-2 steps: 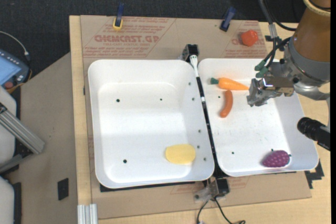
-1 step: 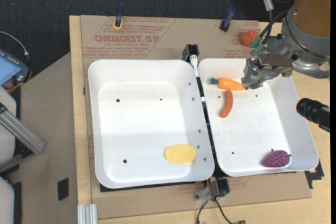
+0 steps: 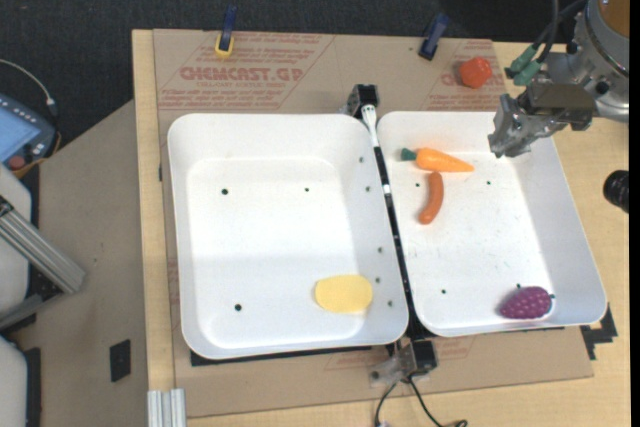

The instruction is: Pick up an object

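Starting at the left, we see the left bin (image 3: 200, 245) on the table (image 3: 560, 375) carrying a single item, a flat yellow piece (image 3: 343, 294) lying near its front right corner, close to the wall it shares with its neighbour. Crossing that divider, the right bin (image 3: 575, 245) holds three things: a carrot (image 3: 440, 160) with a green top lying crosswise near the back edge, a small sausage (image 3: 431, 198) just in front of it and nearly touching, and a bunch of purple grapes (image 3: 525, 302) down in the front right corner, well apart from the other two. Behind that bin, a red object (image 3: 474, 72) sits on the cardboard sheet (image 3: 300, 65) (outside either bin, so we would leave it alone). Furthest right, the gripper (image 3: 508, 143) hangs over the back right part of the right bin, just beside the carrot's pointed tip, and we cannot tell how it is set, though we see nothing carried in it. We judge this to be the approach step, with no object lifted yet. The carrot looks the nearest candidate; the next move would call for shifting a little left to centre over it, aligning across its narrow width, then descending to the bin floor before closing.
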`<state>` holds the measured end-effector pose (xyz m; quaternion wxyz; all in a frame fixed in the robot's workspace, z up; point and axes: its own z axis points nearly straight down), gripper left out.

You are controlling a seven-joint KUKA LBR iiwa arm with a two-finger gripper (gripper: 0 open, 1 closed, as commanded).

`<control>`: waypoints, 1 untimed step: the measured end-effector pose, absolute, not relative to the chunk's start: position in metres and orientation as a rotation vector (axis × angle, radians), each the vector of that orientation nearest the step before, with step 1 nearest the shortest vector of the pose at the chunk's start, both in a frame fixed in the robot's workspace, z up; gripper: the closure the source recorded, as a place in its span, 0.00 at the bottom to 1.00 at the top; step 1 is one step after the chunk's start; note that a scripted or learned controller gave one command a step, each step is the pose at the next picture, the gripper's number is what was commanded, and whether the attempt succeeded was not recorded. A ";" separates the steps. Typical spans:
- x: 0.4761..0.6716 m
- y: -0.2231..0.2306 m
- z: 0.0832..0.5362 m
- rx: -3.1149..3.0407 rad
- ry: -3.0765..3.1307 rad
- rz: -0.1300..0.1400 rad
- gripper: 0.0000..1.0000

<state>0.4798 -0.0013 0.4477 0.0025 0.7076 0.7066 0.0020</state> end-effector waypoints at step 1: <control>0.522 0.055 0.366 2.220 2.230 -0.008 1.00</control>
